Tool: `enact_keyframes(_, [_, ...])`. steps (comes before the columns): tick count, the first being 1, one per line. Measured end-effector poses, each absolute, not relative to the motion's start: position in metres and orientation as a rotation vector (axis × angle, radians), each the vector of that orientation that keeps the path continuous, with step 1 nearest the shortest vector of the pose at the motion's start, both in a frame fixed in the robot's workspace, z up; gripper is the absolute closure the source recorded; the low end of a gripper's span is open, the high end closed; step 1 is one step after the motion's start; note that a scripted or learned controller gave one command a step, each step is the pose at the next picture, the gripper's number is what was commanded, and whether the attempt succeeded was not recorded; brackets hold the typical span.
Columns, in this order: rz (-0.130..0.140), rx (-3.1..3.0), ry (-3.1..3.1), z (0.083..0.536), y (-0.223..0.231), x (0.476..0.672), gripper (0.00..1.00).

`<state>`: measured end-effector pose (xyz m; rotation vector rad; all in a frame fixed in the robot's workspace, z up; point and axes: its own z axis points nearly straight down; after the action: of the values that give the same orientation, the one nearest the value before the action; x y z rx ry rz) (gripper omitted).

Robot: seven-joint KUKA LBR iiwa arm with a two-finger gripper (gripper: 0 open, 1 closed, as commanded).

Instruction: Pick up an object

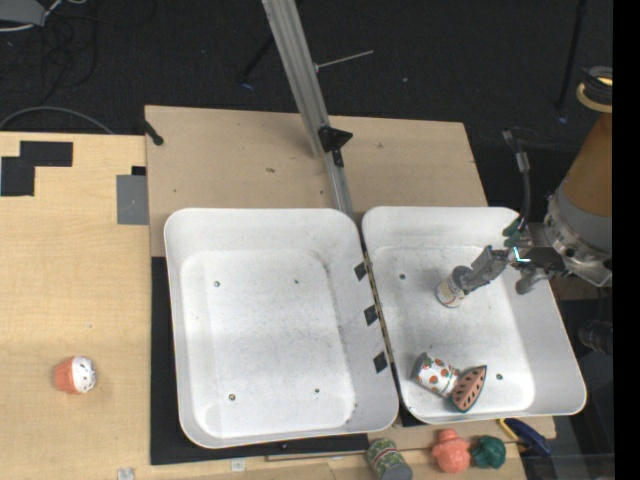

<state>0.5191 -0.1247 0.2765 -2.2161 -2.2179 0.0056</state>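
My gripper (490, 280) reaches in from the right over the right bin (540, 368), in its upper middle. Its two fingers stand spread apart, so it is open. The longer grey finger (478, 268) points left and down, and a small pale round thing (449, 293) lies at its tip; I cannot tell whether they touch. Nothing sits between the fingers. Lower in the same bin, well below the gripper, a white piece with red dots (434, 372) lies next to a brown and red shell-like piece (468, 388).
The left bin (190, 268) lies beside the right one, with black clips along the shared rim. A metal rail (305, 78) runs back from the bins. A red and white ball (75, 375) rests on the left bench. Small green and pink toys (450, 452) lie before the right bin.
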Motion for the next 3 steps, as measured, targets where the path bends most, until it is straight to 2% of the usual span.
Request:
enact_keyframes(1, [0.002, -2.222, -2.218, 0.278, -0.126, 0.520, 0.00])
enact_keyframes(3, [0.007, -2.217, -2.215, 0.176, -0.109, 0.512, 0.00])
